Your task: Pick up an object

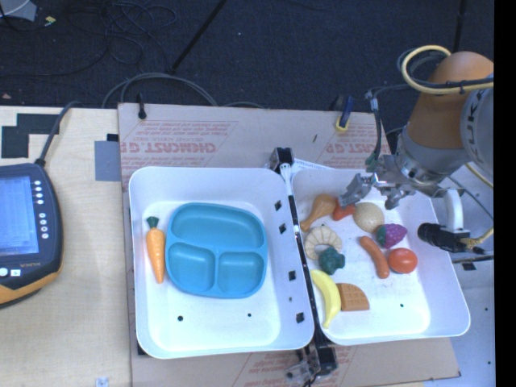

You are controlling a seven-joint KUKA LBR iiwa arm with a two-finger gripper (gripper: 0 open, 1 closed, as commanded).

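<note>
The right bin [435, 313] holds several toy foods: a drumstick [320, 210], a beige potato [368, 216], purple grapes [393, 234], a tomato [402, 260], a sausage [373, 256], broccoli [330, 259], a ridged pastry [321, 238], a banana [326, 294] and an orange wedge [353, 297]. My gripper [374, 193] hangs over the bin's far edge, just above the potato. It is open and nothing sits between its fingers [353, 190].
The left bin [201, 329] holds a blue divided plate [218, 248] and a carrot [155, 250] by its left wall. A raised divider [292, 240] separates the bins. A teach pendant [24, 224] lies on the bench at far left.
</note>
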